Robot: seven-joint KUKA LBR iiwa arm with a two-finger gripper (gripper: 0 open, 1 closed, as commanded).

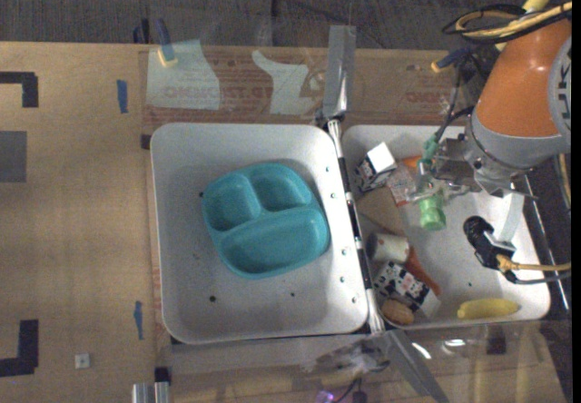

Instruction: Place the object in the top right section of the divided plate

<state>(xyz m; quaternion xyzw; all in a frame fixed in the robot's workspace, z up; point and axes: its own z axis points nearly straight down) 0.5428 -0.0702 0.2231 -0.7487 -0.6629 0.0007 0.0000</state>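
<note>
A teal divided plate [265,220] lies in the left white bin [182,292], with two small sections at its far side and one large section nearer. My gripper [428,191] hangs over the right bin [526,297], near its middle. A small green object [432,214] sits right at the gripper's tip; whether it is gripped or lying in the bin I cannot tell.
The right bin also holds a white cube [379,159], a brown flat piece [381,207], a white cylinder [392,247], an orange carrot-like piece [423,274], a black-and-white box [400,282], a brown lump [397,310] and a yellow banana [488,308]. A metal divider [349,211] separates the bins.
</note>
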